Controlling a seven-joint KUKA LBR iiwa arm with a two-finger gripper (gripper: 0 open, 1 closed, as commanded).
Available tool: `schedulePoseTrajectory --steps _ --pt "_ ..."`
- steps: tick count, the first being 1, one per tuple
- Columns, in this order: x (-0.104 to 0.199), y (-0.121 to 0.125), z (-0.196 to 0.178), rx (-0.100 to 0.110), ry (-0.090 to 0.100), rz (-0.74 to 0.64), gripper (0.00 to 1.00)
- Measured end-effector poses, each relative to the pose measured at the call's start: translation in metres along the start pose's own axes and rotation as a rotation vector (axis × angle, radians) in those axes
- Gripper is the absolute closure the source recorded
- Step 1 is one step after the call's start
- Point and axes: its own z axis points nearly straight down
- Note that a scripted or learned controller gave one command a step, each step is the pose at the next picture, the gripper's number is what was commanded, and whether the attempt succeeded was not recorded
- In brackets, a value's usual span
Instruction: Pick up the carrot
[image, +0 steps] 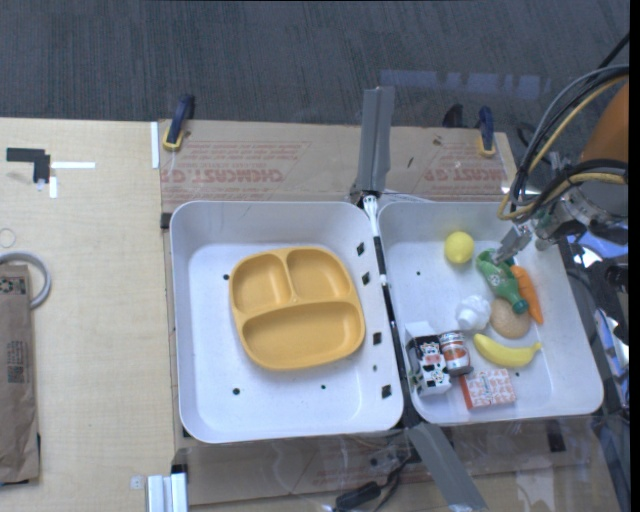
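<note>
The orange carrot (528, 294) lies in the right bin (428, 236) near its right wall, beside a green vegetable (502, 280). My gripper (519, 240) hangs just above the carrot's upper end, at the bin's upper right, with nothing visibly between its fingers. The arm and its cables reach in from the right edge.
Also in the right bin: a yellow lemon (458, 248), a banana (506, 350), a tan round item (510, 322), a white object (473, 314), a small can (453, 353), a cow-print carton (428, 366) and a red box (489, 389). A yellow divided plate (296, 308) sits in the left bin (200, 330).
</note>
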Motion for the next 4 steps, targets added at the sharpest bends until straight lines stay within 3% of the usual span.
schedulePoseTrajectory --steps 1,2,3,4 --pt "0.005 -0.018 -0.087 -0.002 -0.002 -0.177 0.0" --pt "0.022 -0.08 -0.033 0.0 0.001 -0.301 0.0" --pt "0.011 -0.038 0.045 -0.001 0.0 -0.378 0.0" --pt "0.008 -0.037 0.033 -0.008 -0.007 -0.375 1.0"
